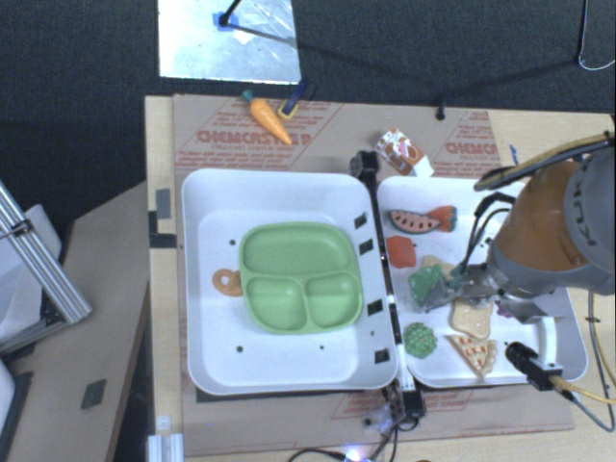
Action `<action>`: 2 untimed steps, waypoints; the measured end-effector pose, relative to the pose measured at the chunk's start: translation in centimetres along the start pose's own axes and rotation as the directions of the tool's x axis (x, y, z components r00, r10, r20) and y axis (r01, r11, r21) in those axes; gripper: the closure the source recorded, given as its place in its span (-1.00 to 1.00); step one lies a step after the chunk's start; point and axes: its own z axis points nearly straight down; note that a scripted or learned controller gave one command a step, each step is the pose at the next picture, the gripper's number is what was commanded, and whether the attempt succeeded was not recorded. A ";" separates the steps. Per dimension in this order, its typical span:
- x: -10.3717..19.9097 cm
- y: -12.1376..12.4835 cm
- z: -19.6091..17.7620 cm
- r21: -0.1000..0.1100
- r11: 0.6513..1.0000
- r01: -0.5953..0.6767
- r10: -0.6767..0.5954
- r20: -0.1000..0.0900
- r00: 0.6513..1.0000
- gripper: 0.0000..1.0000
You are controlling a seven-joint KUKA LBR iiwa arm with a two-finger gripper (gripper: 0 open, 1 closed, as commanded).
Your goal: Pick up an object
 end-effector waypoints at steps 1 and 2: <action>-0.3 0.3 -1.2 -0.011 1.000 -0.001 0.002 0.008 1.000 1.00; -0.4 0.7 -7.6 -0.002 1.000 0.004 -0.004 0.001 1.000 1.00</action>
